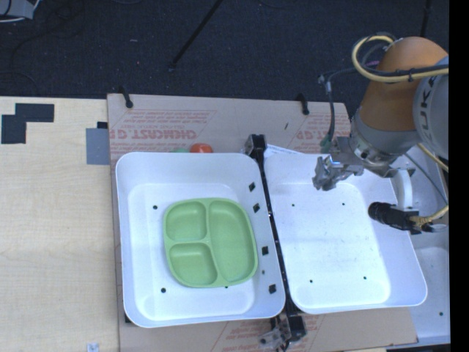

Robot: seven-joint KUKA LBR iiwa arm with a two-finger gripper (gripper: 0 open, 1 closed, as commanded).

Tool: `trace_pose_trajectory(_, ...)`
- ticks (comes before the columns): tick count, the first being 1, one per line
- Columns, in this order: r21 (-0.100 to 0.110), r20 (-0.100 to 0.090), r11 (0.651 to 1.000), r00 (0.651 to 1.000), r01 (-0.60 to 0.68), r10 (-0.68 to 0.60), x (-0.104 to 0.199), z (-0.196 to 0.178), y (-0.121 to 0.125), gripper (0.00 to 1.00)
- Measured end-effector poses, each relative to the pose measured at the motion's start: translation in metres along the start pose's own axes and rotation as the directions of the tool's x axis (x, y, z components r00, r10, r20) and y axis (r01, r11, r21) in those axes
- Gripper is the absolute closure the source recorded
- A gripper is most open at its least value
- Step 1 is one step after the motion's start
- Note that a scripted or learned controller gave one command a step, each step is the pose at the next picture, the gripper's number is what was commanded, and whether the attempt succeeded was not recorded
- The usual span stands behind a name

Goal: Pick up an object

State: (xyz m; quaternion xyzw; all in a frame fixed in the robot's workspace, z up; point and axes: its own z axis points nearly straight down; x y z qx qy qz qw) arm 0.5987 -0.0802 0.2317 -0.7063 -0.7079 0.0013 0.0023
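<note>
Camera view: green plate (pixel 210 242) lies well left of hand (pixel 327 174).

A robotics lab, by all signs: grey arm (pixel 399 101) with orange band and looped cables, two white bins (pixel 139 196) clamped side by side on cardboard (pixel 183 123), pale wooden tabletop (pixel 51 226) with dark tape marks (pixel 28 119), loose wires (pixel 22 2) across dark carpet (pixel 242 35).

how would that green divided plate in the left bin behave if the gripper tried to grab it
The green divided plate looks like rigid moulded plastic, so probably stiff and light. It lies flat on the left bin floor, so a fingertip likely has little rim to catch. Its smooth surface may slip. The gripper is over the right bin.
</note>
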Motion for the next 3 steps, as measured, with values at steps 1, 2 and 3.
trace_pose_trajectory(1, -0.001, -0.001, 1.0, 1.0, 0.002, -0.002, 0.05, -0.006, -0.023, 1.0)
trace_pose_trajectory(2, 0.0, -0.001, 1.0, 1.0, 0.002, -0.002, 0.101, 0.007, -0.034, 1.0)
trace_pose_trajectory(3, 0.001, 0.0, 1.0, 1.0, 0.001, -0.001, 0.151, 0.017, -0.046, 1.0)
